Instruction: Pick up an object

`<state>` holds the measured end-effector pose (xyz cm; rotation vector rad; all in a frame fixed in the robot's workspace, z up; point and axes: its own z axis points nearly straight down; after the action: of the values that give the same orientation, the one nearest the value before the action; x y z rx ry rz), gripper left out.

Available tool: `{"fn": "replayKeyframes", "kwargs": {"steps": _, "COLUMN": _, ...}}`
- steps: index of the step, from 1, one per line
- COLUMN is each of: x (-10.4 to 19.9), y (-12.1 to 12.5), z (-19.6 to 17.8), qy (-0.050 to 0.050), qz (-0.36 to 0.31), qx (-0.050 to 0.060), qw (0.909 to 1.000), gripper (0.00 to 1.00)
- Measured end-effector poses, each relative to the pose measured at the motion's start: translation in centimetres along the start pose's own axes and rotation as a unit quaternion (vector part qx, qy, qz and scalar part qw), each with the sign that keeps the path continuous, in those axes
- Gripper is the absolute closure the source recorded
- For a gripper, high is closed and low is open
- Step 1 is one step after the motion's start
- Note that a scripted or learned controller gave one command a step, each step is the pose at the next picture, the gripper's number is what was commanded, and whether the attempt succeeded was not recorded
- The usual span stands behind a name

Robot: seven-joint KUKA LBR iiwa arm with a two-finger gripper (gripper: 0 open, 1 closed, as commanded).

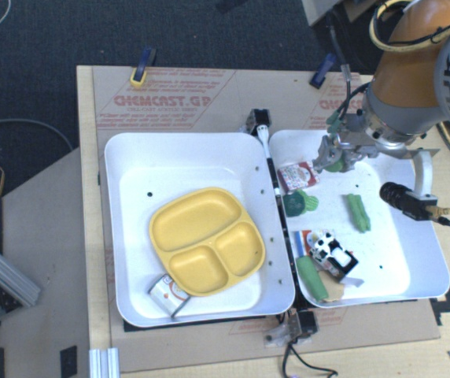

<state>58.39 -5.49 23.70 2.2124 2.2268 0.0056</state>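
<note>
two bins on my bench: the left bin (123,211) holds a yellow divided plate (207,241) with a small carton (167,294) at its near edge. the right bin (422,262) holds a red-and-white packet (296,176), a dark green toy (297,205), a green pod (358,212), a black-and-white cow figure (331,253) and a green piece (311,277) by the near wall. my gripper (331,157) hangs over the right bin's far end, just right of the packet; i cannot tell how it is set, and i see nothing held in it.
</note>
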Motion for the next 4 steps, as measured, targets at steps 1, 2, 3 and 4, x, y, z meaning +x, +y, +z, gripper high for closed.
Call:
{"fn": "replayKeyframes", "kwargs": {"steps": 1, "x": 4.9, "y": 2.3, "z": -0.3, "qy": 0.0, "qz": 0.0, "qx": 0.0, "qw": 1.0, "gripper": 1.0}}
{"fn": "replayKeyframes", "kwargs": {"steps": 2, "x": 9.8, "y": 4.3, "z": -0.1, "qy": 0.0, "qz": 0.0, "qx": 0.0, "qw": 1.0, "gripper": 1.0}}
{"fn": "replayKeyframes", "kwargs": {"steps": 3, "x": 14.4, "y": 5.5, "z": 1.6, "qy": 0.0, "qz": 0.001, "qx": 0.001, "qw": 1.0, "gripper": 1.0}}
{"fn": "replayKeyframes", "kwargs": {"steps": 4, "x": 13.5, "y": 4.4, "z": 2.0, "qy": -0.001, "qz": 0.004, "qx": 0.004, "qw": 1.0, "gripper": 1.0}}
